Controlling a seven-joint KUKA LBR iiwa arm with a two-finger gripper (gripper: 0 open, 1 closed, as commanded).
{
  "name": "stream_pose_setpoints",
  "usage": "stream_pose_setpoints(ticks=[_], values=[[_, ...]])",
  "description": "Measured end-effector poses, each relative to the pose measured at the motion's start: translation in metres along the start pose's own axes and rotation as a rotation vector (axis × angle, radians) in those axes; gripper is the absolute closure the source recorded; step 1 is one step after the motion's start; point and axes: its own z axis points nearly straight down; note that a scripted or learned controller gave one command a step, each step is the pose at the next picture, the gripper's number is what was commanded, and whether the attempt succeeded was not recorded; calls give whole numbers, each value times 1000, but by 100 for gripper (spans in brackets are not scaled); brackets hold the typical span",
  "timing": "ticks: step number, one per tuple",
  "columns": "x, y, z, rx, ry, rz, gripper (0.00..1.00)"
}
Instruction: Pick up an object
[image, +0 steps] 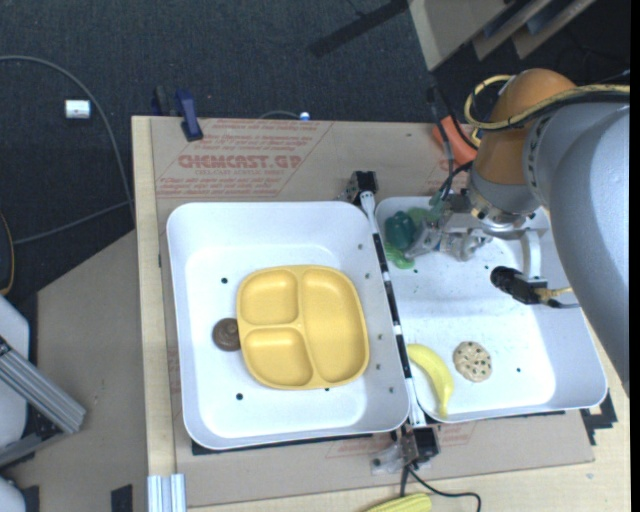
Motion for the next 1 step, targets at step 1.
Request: stream_pose_setpoints(ticks=[1], values=[[-34, -61, 1, -43, 0, 5, 0]])
